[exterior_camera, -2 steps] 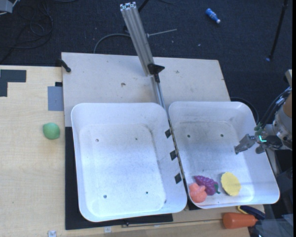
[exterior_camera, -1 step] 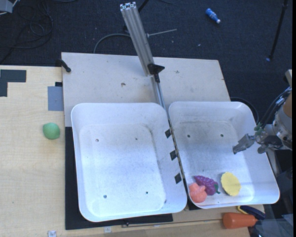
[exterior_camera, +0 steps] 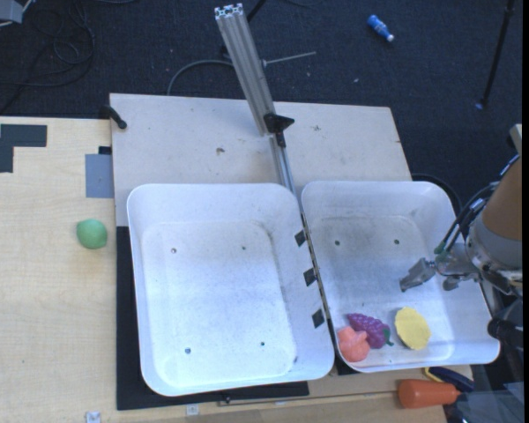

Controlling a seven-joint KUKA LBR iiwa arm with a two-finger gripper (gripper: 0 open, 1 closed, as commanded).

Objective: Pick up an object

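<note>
Three small objects lie in the near corner of the right bin [exterior_camera: 370, 201]: a purple bunch of grapes [exterior_camera: 368, 326], an orange-pink piece [exterior_camera: 353, 345] touching it on the left, and a flat yellow piece [exterior_camera: 413, 329] to its right. My gripper [exterior_camera: 413, 278] hangs over the right side of this bin, reaching in from the right edge. It sits above and slightly behind the yellow piece, apart from all three objects. Nothing shows in its grasp.
The left bin [exterior_camera: 213, 289] stands beside the right one. A green ball [exterior_camera: 92, 233] rests on the wooden bench at far left. An orange carrot-like object [exterior_camera: 428, 393] lies outside the right bin's front edge. A slanted aluminium post [exterior_camera: 251, 69] rises behind the bins.
</note>
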